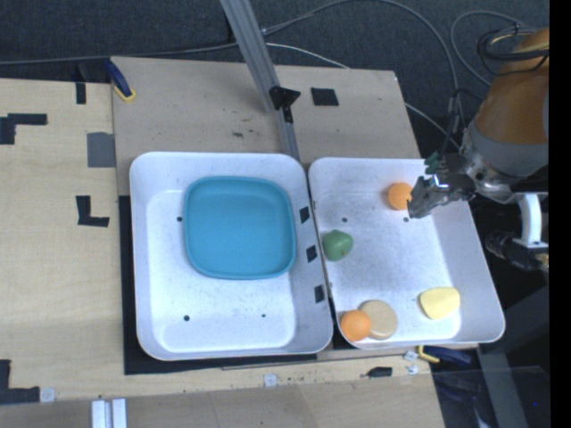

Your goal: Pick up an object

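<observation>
Camera view from above: the gripper (419, 205) hangs over the right bin (473, 266) near its far right rim, just beside a small orange ball (399, 195) on its left. Whether the jaws are wide or closed cannot be told; the ball seems to lie outside them, possibly touching

1. Two bins side by side on the tabletop (62, 266).
2. Left bin (152, 328): a plate (239, 226) lying in it.
3. Right bin (473, 275): ball (399, 195) at back, just beside the end effector (419, 205); round object (337, 245) at left wall; second ball (355, 325) touching a disc (379, 318) at front; a block (440, 302) front right.
</observation>
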Tool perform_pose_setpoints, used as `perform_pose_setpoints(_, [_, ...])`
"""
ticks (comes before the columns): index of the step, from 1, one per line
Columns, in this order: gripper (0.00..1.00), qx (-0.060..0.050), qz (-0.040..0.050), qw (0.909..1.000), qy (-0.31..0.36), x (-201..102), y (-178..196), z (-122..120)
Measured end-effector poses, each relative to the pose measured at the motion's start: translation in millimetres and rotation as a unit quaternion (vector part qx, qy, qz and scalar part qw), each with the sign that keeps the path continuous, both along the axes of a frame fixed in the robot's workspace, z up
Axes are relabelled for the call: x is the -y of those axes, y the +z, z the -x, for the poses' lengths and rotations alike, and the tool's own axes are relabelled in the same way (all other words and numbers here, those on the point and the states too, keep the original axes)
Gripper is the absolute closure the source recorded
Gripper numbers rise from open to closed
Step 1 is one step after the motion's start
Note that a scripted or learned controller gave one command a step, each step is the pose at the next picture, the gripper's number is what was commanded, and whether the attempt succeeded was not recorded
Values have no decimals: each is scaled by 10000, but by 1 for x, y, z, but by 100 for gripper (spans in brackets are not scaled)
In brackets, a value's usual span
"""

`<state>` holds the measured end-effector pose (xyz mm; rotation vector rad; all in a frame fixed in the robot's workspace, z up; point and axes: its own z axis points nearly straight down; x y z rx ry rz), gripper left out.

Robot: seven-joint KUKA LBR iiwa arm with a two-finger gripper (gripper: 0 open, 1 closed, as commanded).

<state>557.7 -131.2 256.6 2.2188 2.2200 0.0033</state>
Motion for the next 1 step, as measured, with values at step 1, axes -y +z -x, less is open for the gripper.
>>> perform_pose_setpoints(1, [100,-24,-7,10000,16,-50,-14,0])
